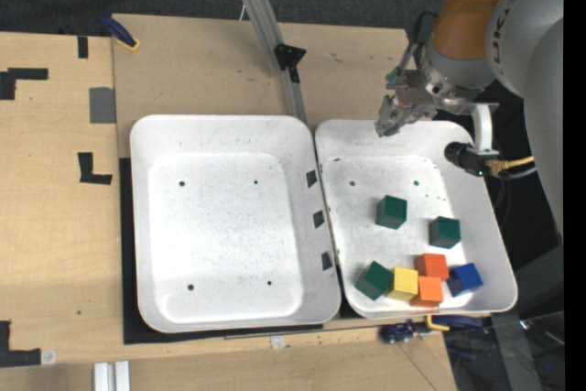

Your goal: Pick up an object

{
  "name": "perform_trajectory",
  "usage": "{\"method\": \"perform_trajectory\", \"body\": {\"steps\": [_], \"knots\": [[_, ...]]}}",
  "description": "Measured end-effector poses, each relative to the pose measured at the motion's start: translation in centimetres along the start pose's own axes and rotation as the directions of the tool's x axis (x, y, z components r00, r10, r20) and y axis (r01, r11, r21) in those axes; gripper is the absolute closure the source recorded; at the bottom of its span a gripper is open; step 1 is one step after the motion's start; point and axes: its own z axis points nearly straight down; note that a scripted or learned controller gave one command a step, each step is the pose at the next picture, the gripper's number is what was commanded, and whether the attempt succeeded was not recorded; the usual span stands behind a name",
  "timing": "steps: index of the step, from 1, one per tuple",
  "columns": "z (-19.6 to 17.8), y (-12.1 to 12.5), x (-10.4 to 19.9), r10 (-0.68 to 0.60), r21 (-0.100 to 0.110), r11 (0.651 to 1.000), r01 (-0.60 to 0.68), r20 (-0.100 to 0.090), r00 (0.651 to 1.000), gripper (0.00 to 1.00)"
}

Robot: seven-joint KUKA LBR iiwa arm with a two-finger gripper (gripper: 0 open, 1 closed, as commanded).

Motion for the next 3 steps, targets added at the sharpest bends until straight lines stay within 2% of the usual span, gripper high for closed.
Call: {"method": "perform_trajectory", "body": {"steps": [2,3], "knots": [[-2.7,-3.7,10.3,-0.005,0.004,1.0,0.005,-0.002,1.0,1.0],[-2.9,-7.1,15.0,-0.005,0.006,1.0,0.005,-0.001,1.0,1.0]]}}
